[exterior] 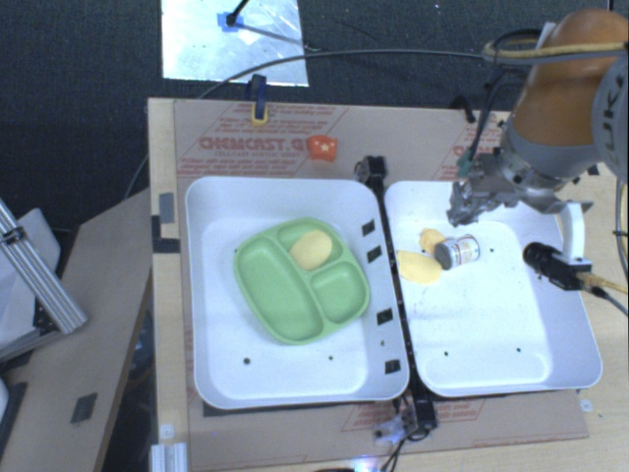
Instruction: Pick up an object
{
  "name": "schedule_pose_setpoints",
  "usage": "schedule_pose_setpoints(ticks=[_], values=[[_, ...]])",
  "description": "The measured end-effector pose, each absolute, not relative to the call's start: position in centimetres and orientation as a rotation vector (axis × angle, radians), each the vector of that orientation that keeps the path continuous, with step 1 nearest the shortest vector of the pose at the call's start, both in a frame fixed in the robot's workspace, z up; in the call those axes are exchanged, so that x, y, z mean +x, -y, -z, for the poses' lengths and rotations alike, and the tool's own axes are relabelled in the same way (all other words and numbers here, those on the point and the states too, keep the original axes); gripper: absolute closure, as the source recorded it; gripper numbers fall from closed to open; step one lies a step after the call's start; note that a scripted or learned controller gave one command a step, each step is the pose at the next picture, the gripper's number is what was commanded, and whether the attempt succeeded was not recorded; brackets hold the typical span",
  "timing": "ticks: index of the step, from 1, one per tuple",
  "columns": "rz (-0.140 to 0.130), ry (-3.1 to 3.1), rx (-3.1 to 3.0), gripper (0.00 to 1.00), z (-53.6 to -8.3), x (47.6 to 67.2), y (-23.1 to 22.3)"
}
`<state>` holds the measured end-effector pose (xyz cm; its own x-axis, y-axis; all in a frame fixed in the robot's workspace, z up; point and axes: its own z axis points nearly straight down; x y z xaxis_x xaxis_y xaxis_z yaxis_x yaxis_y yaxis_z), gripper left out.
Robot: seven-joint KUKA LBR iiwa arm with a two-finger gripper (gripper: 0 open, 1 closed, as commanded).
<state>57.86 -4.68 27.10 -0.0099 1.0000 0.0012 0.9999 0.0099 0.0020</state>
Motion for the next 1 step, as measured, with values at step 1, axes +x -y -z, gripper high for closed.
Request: schedule_pose_setpoints(ticks=[1], values=[[-0.003, -2.231, 2.211, 1.00, -26.80, 57.98, -0.30]])
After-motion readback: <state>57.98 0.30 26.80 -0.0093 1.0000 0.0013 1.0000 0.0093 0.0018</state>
